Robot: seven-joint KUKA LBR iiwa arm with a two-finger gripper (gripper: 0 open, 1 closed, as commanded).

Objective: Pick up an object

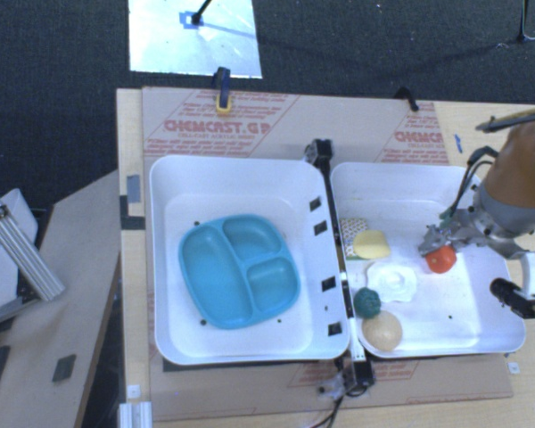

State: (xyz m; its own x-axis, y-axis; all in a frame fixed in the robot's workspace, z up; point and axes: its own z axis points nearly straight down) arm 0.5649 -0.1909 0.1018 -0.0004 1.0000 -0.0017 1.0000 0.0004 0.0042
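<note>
Nearest to me, at the bottom of the camera view, sat the front rim of the two white bins, and just inside the right bin (428, 333) lay a tan ball (382, 331) in the front left corner. Directly behind it I saw a dark teal fuzzy ball (367, 302), touching or nearly touching the tan one. Beside that, toward the middle of the bin, was a white ring-shaped piece (394, 282), and behind it a pale yellow lump (372, 244) resting partly on a small patterned item (352, 229) against the bin's left wall.

The left bin (241, 181) held a blue divided plate (239, 269) with three compartments, lying flat and turned at an angle.

The arm (520, 181) came in from the right, its orange band showing above the wrist. The gripper (437, 248) hung low over the right bin's middle-right area, and a small red-orange object (441, 259) sat right at its tip. I could not tell whether the object was caught in the gripper or simply lying on the bin floor beneath it, and the gripper's own state was not readable from this angle.

Both bins stood on a brown sheet printed with red lettering (216, 126), held by a yellow clamp (224, 103) at the back edge.
</note>
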